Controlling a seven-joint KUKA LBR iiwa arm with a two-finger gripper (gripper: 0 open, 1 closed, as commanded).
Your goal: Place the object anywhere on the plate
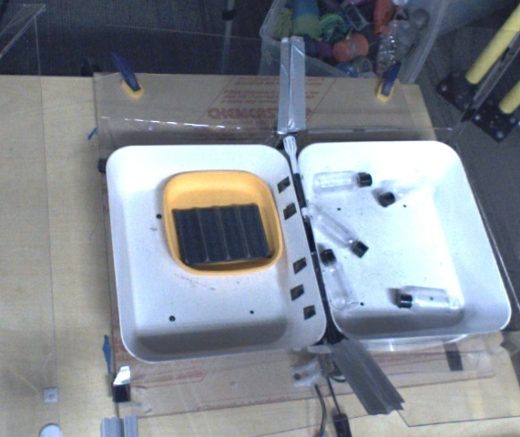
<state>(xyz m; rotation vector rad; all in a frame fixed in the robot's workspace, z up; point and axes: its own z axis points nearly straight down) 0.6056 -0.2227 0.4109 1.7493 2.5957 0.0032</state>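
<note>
Two white bins sit side by side on a pale wooden worktop (32,244), touching along a middle seam marked by a row of small black tabs (296,239). In the left bin (141,317) lies a yellow plate (223,188) with rounded corners, set toward the bin's far half and nearer to the seam than to the outer wall. A dark ribbed block (221,232) rests flat on the plate and covers most of its floor, with its grooves running from near to far. The yellow rim shows all the way round it, widest along the far side. The right bin (478,271) holds several small clear vials with black caps, all lying on their sides. One vial (341,180) is near the far wall and a lone black cap (387,198) is just beside it. Another vial (341,237) lies slantwise near the seam, and a fourth (423,297) lies by the near wall, well apart from the rest. Whether the block or one of the vials is the thing to be placed cannot be told, but only the block is on the plate. How the jaws stand cannot be told. Beyond the bins are a clear tub of coloured toys (351,16) and two blue clamps (130,82) on a clear sheet.
</note>
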